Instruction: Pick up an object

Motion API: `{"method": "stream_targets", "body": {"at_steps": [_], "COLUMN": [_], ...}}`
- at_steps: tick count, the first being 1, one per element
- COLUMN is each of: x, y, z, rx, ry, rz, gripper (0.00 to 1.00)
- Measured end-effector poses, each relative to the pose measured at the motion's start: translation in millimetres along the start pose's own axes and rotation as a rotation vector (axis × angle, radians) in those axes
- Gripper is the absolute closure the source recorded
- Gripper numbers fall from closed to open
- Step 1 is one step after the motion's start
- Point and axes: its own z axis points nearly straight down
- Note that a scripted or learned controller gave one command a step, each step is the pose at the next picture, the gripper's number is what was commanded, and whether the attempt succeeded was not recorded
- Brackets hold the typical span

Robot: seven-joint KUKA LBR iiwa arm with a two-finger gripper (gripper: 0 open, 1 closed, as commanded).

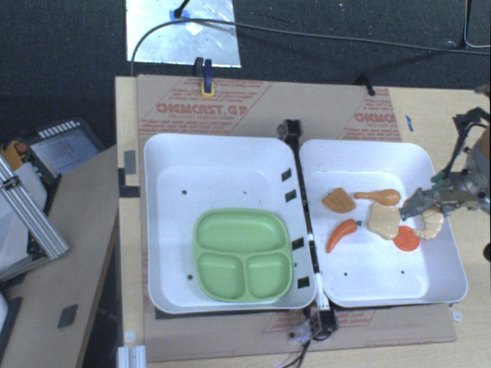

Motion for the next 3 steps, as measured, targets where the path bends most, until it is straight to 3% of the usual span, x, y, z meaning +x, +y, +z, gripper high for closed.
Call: {"method": "stream_targets", "body": {"at_steps": [3], "x": [148], "y": [68], "z": [34], "rx": [0.002], "ry": [0.003], "rz": [-0.005], "gripper": [1.0]}}
